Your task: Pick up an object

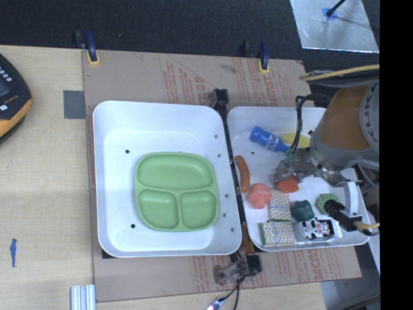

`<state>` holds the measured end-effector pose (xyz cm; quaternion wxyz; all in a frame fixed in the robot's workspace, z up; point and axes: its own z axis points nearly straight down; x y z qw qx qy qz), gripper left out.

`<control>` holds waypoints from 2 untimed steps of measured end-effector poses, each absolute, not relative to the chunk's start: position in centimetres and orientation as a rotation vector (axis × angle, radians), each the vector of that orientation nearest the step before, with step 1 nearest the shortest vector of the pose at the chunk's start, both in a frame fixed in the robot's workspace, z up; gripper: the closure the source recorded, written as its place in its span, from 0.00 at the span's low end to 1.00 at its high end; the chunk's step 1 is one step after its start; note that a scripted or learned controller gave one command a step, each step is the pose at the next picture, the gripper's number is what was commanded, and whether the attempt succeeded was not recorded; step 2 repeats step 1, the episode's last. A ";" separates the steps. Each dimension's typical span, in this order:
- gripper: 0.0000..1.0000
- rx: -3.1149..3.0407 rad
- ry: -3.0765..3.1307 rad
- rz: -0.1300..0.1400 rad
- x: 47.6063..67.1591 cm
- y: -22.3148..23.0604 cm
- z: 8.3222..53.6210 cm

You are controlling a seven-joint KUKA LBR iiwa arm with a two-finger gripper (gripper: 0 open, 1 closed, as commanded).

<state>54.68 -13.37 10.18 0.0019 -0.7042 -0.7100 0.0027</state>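
Over the right bin (240, 118), the arm (345, 124) reaches in from three o'clock, and its jaws (288, 170) hang low near the middle of the clutter. Whether they are apart or together I cannot tell; the wrist hides them. Just at their six o'clock lies a small orange-red piece (288, 185), likely the nearest thing to pick. At nine o'clock from it sit a pink ball (259, 195) and a sausage (242, 172) along the bin's left wall; a blue bottle (268, 139) lies at eleven o'clock. The left bin (110, 173) carries a green divided plate (175, 190).

The risk, as I judge it, is crowding: things lie so close that the jaws may nudge a neighbour, or close on a rounded edge that squirts free.
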 end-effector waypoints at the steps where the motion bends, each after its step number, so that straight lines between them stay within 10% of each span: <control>1: 1.00 -2.213 -2.226 0.003 53.4 -5.4 19.2; 2: 1.00 -2.213 -2.226 0.003 53.4 -5.4 19.2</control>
